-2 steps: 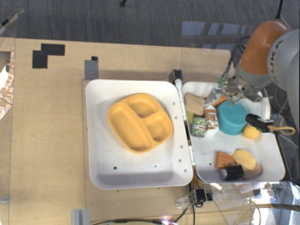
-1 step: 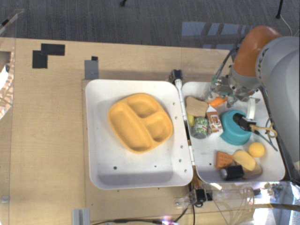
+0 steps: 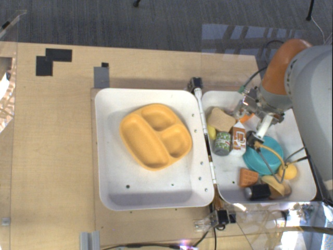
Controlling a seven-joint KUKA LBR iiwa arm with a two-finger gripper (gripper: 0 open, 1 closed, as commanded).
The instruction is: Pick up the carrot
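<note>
The grey arm (image 3: pixel 308 90), with its orange band (image 3: pixel 280 62) showing above the wrist, reaches in from the right over the far part of the right bin (image 3: pixel 228 175). Its gripper (image 3: pixel 248 108) hangs low over that bin's upper middle. From this slanted view it cannot be told whether the jaws are open or closed.

The carrot (image 3: pixel 245 117) seems to be the short bright orange stretch directly under the gripper. It lies between a tan bread-like piece (image 3: pixel 220 120) on its left and a small orange-and-white carton (image 3: pixel 239 138) just in front. Most of it is hidden, and nothing shows whether it is being gripped.

A green can (image 3: pixel 222 144) stands beside the carton, touching or nearly touching it. Nearer the front of the same bin lies a teal dish (image 3: pixel 260 159). In front of the dish are a stubby orange wedge (image 3: pixel 248 177), a black object (image 3: pixel 257 192) and a pale tan piece (image 3: pixel 276 184). A yellow round fruit (image 3: pixel 291 172) rests at the dish's right edge.

The left bin (image 3: pixel 112 155) holds a yellow divided plate (image 3: pixel 155 136), set near its middle. Both bins sit side by side on the pale wooden worktop (image 3: pixel 52 155).
</note>
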